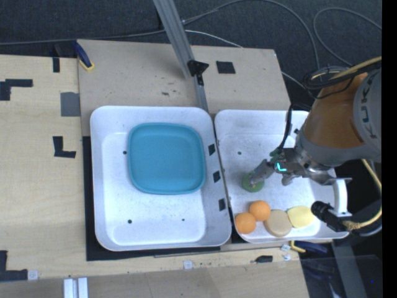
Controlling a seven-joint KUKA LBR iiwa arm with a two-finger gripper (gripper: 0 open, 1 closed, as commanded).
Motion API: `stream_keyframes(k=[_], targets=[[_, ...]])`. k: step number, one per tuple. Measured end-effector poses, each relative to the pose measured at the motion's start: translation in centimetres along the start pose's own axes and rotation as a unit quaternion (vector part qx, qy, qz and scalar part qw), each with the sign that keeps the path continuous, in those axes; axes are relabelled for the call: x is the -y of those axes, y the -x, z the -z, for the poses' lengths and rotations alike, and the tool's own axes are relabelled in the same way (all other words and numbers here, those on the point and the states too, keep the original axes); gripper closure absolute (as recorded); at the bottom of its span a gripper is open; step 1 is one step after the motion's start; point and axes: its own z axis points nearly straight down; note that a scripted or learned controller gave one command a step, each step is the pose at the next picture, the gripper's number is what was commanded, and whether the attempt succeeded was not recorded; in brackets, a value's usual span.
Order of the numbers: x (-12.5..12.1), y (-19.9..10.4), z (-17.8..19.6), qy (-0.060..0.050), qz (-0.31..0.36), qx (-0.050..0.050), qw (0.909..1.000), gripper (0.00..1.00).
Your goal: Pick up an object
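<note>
The gripper (259, 174) reached into the middle of the right bin (248, 126), its fingers closed around a small green object (252, 181) resting on the floor. Two oranges (253, 216) and two pale pieces (289, 220) lay along the bin's near edge. A blue plate (166, 158) sat in the left bin (108, 166).

Landmark: you have two bins side by side on the surface (142, 73).
Left bin (105, 166): a plate (166, 158) lies in it.
Right bin (248, 126): a small round object (252, 182) sits mid-bin, the hand (268, 169) just over it.
Right bin's near edge: four round items (272, 218) lie in a row, touching.
</note>
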Motion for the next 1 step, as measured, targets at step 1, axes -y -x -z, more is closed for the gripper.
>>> stream_keyframes(k=[1], targets=[[0.0,0.0,0.0,0.0,0.0,0.0,1.0,0.0]])
